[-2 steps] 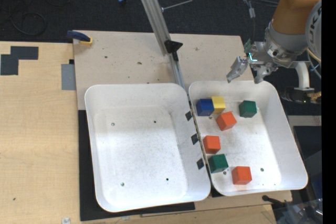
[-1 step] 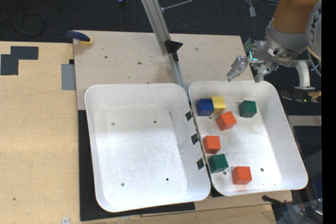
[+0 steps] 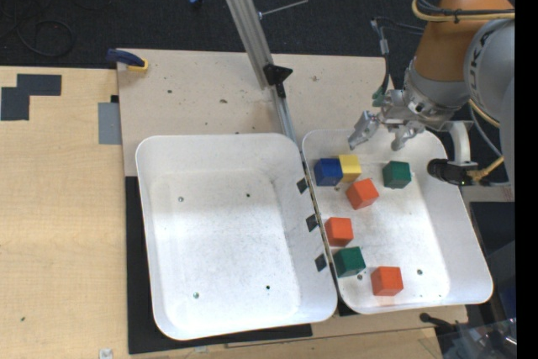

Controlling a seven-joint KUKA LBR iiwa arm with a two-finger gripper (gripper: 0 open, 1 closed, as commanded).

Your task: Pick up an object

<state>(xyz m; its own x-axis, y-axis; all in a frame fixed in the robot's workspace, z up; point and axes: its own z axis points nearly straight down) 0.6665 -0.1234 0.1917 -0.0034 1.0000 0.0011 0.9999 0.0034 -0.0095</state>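
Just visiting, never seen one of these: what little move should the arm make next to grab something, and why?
Probably lower straight down. The gripper hangs open above the right bin's far end, holding nothing, with the yellow cube and a green cube lying just below it.

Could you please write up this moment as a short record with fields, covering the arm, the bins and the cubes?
arm: reaches in from the right, gripper above the far edge of the right bin, fingers spread, nothing between them
left bin: holds no cubes
right bin contents: blue cube, yellow cube, two green cubes, three orange cubes
touching: blue and yellow cubes side by side
task state: no cube picked up yet
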